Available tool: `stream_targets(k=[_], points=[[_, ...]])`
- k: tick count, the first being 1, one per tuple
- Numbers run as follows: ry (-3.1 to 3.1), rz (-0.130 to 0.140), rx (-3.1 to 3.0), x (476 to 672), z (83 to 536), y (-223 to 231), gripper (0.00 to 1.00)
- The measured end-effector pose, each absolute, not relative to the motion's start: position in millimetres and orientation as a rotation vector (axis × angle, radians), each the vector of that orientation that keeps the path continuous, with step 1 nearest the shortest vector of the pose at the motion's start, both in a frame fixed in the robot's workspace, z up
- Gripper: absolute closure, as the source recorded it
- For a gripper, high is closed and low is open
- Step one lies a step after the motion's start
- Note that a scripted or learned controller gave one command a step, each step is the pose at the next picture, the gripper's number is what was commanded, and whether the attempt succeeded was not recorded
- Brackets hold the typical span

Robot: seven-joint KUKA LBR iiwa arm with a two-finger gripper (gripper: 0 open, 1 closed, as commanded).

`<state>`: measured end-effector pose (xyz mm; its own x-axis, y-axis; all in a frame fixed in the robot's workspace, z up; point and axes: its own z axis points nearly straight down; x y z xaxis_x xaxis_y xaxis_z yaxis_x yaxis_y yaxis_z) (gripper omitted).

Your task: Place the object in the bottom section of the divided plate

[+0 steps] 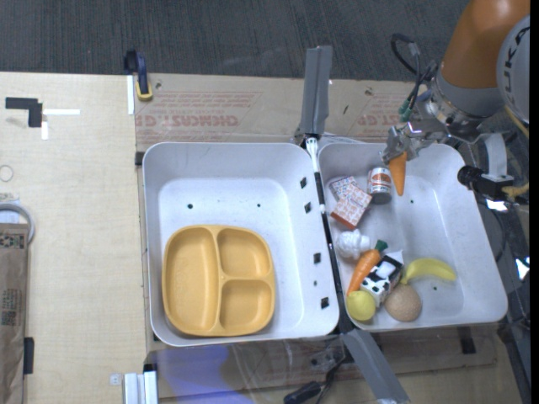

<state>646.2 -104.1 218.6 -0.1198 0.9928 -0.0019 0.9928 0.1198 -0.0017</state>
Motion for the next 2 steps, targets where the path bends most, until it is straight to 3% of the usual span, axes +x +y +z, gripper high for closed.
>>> stream_targets(k=[1, 2], points=[[2.302, -0.005, 2.142, 548.6, 190.2, -71.1, 1.0], [2.252, -0.006, 2.193, 575.0, 189.9, -2.4, 1.0]])
